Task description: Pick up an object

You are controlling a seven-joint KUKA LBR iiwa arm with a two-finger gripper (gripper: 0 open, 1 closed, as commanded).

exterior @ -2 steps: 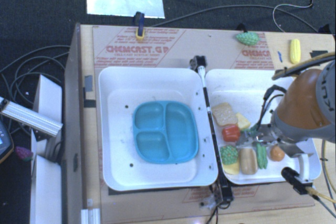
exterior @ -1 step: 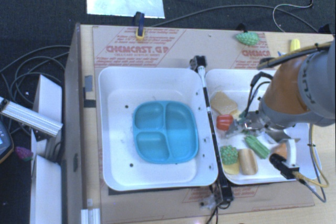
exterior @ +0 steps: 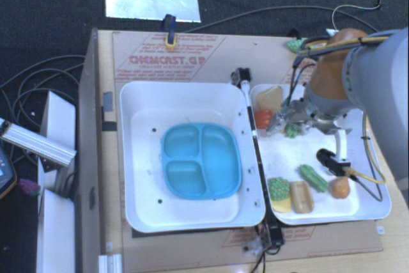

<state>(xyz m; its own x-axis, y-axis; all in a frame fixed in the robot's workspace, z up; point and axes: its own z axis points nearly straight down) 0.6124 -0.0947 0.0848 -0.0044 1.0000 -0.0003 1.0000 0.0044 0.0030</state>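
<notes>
You cannot tell the gripper's point(exterior: 285, 123) state; the arm point(exterior: 370, 73) hides the right bin's point(exterior: 377, 204) far corner.

A blue plate point(exterior: 202, 160) with three parts sits in the left white bin point(exterior: 137, 137), on a brown board point(exterior: 172, 57).

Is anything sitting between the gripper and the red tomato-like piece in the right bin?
Nothing visible. The gripper is low in the right bin, right beside the red piece, with only bare bin floor between them. The pale wedge lies just behind, not in the path.
</notes>
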